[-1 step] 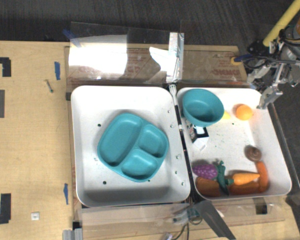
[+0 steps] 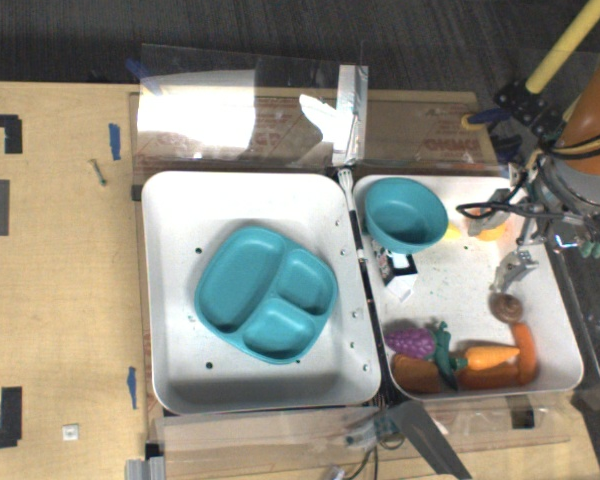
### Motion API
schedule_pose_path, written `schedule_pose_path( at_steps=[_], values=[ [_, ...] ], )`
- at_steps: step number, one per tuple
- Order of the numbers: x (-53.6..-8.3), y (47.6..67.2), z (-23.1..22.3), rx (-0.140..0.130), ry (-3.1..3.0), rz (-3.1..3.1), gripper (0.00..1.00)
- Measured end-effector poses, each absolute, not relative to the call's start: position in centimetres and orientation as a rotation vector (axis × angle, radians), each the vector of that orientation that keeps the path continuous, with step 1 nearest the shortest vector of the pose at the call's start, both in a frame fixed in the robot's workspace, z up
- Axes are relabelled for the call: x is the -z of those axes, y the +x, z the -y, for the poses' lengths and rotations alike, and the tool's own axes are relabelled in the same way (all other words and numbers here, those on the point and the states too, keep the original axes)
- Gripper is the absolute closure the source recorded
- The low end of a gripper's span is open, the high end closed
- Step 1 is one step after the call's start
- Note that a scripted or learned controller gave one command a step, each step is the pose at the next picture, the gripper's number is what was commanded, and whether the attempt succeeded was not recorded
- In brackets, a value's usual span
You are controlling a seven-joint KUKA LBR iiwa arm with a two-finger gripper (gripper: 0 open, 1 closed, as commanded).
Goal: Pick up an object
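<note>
The right bin (image 2: 565, 298) holds toy food along its near side: purple grapes (image 2: 411, 342), an orange carrot (image 2: 490, 356) with a green top, and a reddish sausage (image 2: 416, 373). A small brown round piece (image 2: 507, 308) lies near the bin's right wall. My gripper (image 2: 513, 273) hangs just above that brown piece, and I cannot tell whether it touches it. Nothing is visibly held. A teal bowl (image 2: 405, 213) sits at the bin's far left corner. A yellow-orange item (image 2: 490, 230) lies partly hidden behind the wrist.
The left bin (image 2: 170, 228) holds a teal divided plate (image 2: 267, 292). A small black-and-white tag (image 2: 398, 268) lies below the bowl. A yellow pole (image 2: 570, 36) crosses the top right. Cables hang around the wrist.
</note>
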State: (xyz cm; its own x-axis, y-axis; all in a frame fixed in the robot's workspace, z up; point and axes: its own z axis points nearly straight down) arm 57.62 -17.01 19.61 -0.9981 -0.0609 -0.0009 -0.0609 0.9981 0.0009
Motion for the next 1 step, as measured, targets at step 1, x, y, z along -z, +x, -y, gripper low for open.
schedule_pose_path(
  at_steps=[1],
  values=[
    [-13.64,66.51,14.98,-0.001,-0.339,-3.117,0.00]
  ],
)
